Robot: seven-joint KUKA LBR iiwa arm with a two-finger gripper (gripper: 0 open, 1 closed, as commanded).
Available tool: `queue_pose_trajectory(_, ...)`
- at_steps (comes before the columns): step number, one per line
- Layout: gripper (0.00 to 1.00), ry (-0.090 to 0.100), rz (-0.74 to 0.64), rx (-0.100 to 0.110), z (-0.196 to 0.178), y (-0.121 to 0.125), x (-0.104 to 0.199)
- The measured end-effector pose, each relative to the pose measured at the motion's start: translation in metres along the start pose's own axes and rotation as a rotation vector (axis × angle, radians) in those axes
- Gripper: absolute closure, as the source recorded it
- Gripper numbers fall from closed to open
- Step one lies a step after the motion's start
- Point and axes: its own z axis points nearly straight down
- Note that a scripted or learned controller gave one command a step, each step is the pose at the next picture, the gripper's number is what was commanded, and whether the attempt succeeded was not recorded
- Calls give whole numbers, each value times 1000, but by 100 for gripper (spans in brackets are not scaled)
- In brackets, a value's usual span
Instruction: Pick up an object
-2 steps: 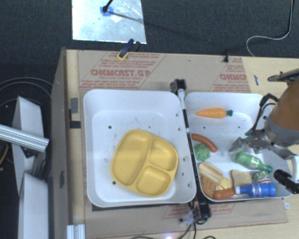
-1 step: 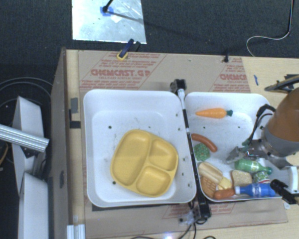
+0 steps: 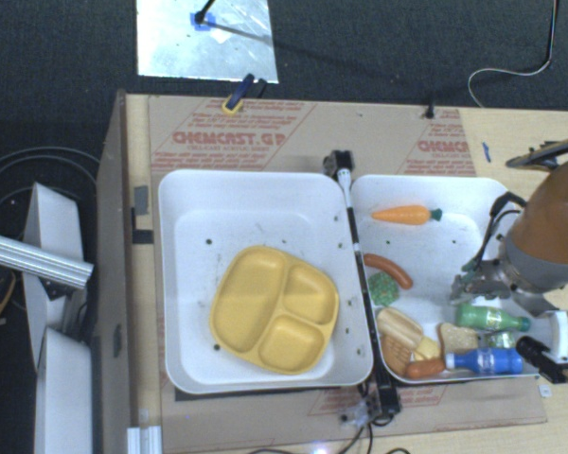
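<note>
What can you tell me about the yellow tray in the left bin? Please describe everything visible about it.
The yellow tray looks like smooth moulded plastic, roughly square with rounded corners. It has three compartments: one large on its left side and two smaller on its right. All three hold nothing. It lies flat, right side up, turned at an angle to the walls of the left bin, on the bin's floor towards the front right. Nothing else touches it.

"CHEMCAST GP" in red across the bench sheet (image 3: 229,138)
</note>
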Motion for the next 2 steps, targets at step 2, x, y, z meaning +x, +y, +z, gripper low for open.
queue_pose_trajectory(2,0,-8,-1,-11,9,-15,11)
